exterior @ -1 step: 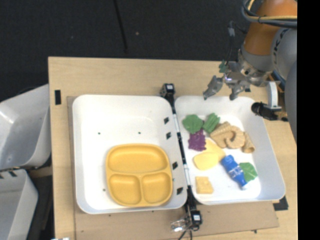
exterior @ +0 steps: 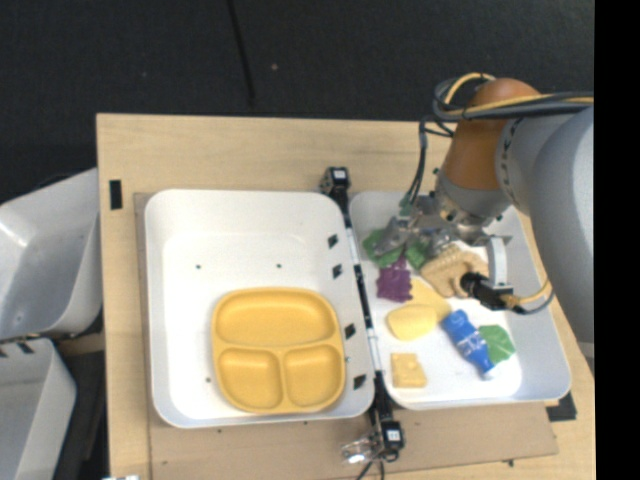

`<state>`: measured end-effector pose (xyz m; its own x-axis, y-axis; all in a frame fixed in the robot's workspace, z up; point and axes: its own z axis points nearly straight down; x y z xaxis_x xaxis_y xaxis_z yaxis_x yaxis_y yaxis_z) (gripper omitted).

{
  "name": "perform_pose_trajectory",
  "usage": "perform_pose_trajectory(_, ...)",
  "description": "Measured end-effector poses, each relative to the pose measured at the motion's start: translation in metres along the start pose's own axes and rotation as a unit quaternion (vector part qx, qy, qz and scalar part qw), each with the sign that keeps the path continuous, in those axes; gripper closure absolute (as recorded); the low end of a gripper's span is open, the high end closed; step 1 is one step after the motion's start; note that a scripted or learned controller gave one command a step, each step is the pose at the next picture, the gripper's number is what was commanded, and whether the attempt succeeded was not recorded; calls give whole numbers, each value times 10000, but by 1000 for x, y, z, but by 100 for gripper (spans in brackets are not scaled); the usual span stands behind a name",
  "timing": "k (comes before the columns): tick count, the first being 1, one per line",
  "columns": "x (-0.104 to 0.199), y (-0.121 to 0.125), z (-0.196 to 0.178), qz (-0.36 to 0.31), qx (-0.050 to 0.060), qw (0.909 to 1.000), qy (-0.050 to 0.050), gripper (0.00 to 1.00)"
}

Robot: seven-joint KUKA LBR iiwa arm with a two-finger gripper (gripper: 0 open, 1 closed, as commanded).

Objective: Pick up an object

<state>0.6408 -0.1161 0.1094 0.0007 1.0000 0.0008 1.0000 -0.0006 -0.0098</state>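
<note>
A yellow divided tray (exterior: 277, 349) lies in the left bin (exterior: 180, 228), at its near side. In the right bin (exterior: 545, 368) a small tan square (exterior: 407, 369), a yellow lump (exterior: 416, 320), a blue tube (exterior: 468, 341), a green piece (exterior: 496, 342) and a purple toy (exterior: 394, 283) lie close together. The gripper (exterior: 425, 236) hangs low at the bin's far end, over a green leafy toy (exterior: 385, 243).
</note>
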Motion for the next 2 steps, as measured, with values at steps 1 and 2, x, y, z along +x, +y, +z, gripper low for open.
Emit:
perform_pose_trajectory(1,-9,-40,5,-1,-99,9999,-23,0)
perform_pose_trajectory(2,16,-77,5,26,-109,9999,-32,0)
